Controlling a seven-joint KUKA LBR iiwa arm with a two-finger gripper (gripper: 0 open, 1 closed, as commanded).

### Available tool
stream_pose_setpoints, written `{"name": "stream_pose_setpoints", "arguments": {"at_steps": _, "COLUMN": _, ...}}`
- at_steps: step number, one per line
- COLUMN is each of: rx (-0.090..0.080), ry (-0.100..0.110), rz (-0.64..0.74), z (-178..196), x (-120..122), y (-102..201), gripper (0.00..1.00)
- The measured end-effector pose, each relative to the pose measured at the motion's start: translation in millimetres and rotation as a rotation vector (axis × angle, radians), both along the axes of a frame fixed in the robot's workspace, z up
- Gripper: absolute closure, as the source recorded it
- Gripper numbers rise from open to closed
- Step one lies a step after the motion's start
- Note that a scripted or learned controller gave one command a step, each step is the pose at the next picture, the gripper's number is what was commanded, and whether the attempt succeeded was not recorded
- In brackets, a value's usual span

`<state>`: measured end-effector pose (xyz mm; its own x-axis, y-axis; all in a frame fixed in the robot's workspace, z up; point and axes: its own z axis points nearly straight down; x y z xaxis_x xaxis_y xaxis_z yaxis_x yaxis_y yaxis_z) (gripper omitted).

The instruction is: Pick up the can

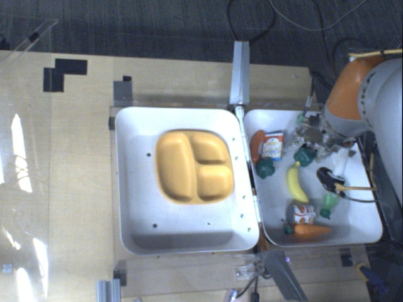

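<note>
The can [304, 214], silver with a red and white label, lies near the front of the right bin [371, 228]. An orange carrot [310, 231] rests against its front side, and a yellow banana [296, 182] lies just behind it. My gripper [310, 142] hangs over the back right part of that bin, well behind the can and apart from it. A teal object [304, 155] sits right under the gripper's tip.
The right bin also holds a small white carton [272, 145], a red-orange piece [256, 145], a second teal piece [264, 167] and a green bottle [329, 204]. The left bin [135, 231] holds a yellow divided tray [192, 166].
</note>
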<state>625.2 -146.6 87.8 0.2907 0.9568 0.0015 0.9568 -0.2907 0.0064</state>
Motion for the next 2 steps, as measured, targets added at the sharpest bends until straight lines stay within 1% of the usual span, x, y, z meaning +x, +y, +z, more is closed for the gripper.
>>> {"name": "stream_pose_setpoints", "arguments": {"at_steps": 1, "rx": -0.002, "ry": -0.001, "rz": 0.143, "z": 0, "x": -6, "y": -45, "gripper": 0.0}}
{"name": "stream_pose_setpoints", "arguments": {"at_steps": 2, "rx": 0.016, "ry": 0.059, "rz": 0.204, "z": 4, "x": 35, "y": -57, "gripper": 0.0}}
